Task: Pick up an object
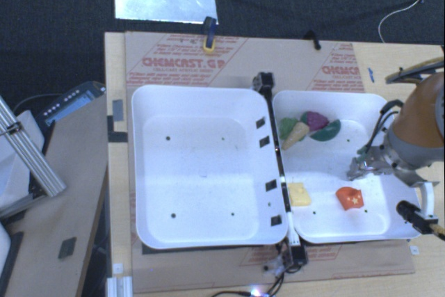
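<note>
Gripper (pixel 358 170): low in the right bin (pixel 334 229), finger state cannot be told — nothing seen between them.
Red object (pixel 350 197): just below the gripper.
Yellow block (pixel 300 194): left of the red object.
Toy cluster (pixel 309 126): far end of that bin.

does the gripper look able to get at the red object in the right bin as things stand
Probably yes. The red object lies alone on the right bin floor, apart from the yellow block, and the gripper hangs just above and beside it with nothing between them.

The arm (pixel 423 122) reaches in from the right, its wrist angled downward and leftward
</note>
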{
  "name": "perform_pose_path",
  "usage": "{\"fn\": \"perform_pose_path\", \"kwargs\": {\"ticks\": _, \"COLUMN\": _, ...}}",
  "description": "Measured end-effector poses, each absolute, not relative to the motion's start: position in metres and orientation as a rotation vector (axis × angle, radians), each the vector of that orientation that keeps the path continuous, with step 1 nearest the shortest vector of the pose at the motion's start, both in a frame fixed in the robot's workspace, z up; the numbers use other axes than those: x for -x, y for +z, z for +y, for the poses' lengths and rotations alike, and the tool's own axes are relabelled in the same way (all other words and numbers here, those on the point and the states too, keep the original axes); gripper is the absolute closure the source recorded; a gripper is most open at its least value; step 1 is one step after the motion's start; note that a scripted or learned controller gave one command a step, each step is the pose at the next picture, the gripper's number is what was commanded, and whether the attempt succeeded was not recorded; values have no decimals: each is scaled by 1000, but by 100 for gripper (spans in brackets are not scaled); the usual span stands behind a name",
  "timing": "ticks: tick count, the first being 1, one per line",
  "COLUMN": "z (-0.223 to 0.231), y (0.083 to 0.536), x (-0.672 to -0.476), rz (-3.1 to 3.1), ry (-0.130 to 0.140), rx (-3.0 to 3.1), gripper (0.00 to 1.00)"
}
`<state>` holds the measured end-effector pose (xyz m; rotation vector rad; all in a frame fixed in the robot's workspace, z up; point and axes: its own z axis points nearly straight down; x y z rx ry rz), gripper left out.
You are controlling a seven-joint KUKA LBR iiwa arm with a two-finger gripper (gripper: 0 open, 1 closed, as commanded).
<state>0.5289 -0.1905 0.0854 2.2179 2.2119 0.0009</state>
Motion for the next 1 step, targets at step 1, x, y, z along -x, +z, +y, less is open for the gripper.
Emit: {"fn": "perform_pose_path", "kwargs": {"ticks": 1, "z": -185, "y": 84, "x": -527, "rz": 2221, "ry": 1, "rx": -2219, "gripper": 0}}
